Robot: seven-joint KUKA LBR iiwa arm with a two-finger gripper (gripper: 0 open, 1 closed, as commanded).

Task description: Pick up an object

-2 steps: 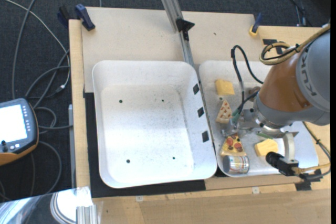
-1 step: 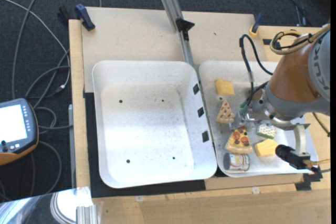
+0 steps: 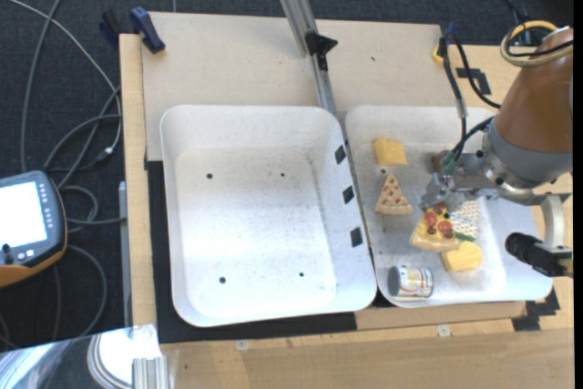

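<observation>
Toys (image 3: 435, 230) crowding right bin (image 3: 510, 291)

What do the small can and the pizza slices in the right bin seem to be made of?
The can looks like metal or metallised plastic: shiny ends, printed label. The pizza slices look like moulded plastic toy food: flat bright colours, slight sheen. The right bin looks like matte white plastic.
</observation>
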